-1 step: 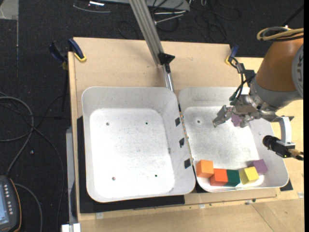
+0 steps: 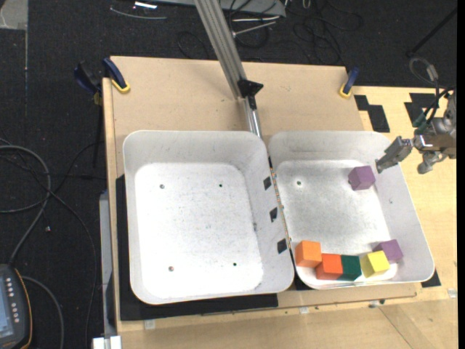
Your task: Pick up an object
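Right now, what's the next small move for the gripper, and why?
Probably shift the gripper left and down over the lone purple cube. The open fingers sit at the right bin's far right rim, holding nothing, and that cube lies nearest, apart from the cluster at the near wall.

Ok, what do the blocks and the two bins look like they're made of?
Blocks, such as the lone purple block and the orange block: probably foam or painted wood, matte, flat colour with no glare. Right bin and left bin: likely moulded plastic, white, rounded corners, scuffed and speckled with dark marks.

Single fixed camera, high above bench [image 2: 305, 86], looking down aslant (both bins [image 2: 138, 151] in frame).
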Controlling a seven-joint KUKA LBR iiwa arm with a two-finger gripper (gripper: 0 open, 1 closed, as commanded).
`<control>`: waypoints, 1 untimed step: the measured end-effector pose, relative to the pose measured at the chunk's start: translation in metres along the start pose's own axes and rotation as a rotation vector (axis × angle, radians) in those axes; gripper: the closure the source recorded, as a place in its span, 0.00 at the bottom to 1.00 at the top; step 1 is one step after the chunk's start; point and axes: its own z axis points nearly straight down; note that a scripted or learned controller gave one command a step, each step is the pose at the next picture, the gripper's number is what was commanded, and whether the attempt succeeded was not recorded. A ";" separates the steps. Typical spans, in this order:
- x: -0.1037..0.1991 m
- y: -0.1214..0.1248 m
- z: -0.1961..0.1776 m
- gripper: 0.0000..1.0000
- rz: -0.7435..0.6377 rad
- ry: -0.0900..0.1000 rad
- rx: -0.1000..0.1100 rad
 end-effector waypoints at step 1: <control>-0.037 0.023 0.134 0.00 -0.002 0.007 0.017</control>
